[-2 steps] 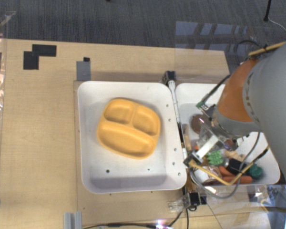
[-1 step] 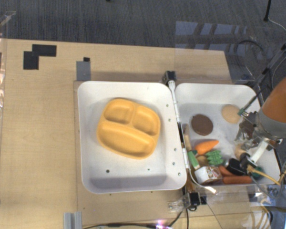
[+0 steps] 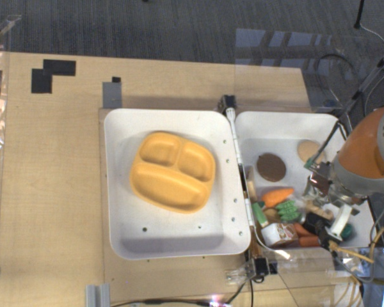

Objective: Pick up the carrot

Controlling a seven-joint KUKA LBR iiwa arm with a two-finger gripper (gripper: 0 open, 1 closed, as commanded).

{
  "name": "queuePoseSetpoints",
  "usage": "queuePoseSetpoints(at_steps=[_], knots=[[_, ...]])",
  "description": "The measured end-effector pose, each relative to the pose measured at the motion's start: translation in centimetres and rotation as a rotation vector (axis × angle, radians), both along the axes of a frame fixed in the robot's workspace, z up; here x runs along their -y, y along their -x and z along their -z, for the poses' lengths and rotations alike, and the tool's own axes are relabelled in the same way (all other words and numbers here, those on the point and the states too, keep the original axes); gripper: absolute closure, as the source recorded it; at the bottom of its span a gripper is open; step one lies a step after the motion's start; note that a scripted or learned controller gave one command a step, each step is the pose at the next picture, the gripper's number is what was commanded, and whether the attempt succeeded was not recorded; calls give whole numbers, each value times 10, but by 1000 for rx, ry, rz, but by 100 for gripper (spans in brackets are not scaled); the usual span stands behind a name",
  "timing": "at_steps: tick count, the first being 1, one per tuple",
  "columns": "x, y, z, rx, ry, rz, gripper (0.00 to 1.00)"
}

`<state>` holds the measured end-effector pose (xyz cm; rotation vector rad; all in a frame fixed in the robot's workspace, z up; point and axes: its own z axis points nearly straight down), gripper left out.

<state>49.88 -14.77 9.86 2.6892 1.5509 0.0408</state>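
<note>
the small orange plastic carrot with a green leafy top (image 3: pixel 278 197) lies in the right shallow white bin (image 3: pixel 275 130), just below the brown round disc (image 3: pixel 271 167) and at the upper edge of a crowded heap of toy foods (image 3: pixel 288 226), so it looks reachable from above. the gripper (image 3: pixel 325 204) hangs just right of the carrot, over the heap, probably lining up for a descent. whether it is released or clenched i cannot tell. left of the carrot's bin, a yellow divided plastic tray (image 3: pixel 173 171) sits in the other bin.
</note>
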Motion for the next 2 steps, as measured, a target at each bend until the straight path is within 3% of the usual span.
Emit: queuePoseSetpoints(at_steps=[1, 2], knots=[[-5, 0, 3, -5, -7, -7, 0], [-65, 4, 9, -17, -15, 51, 0]])
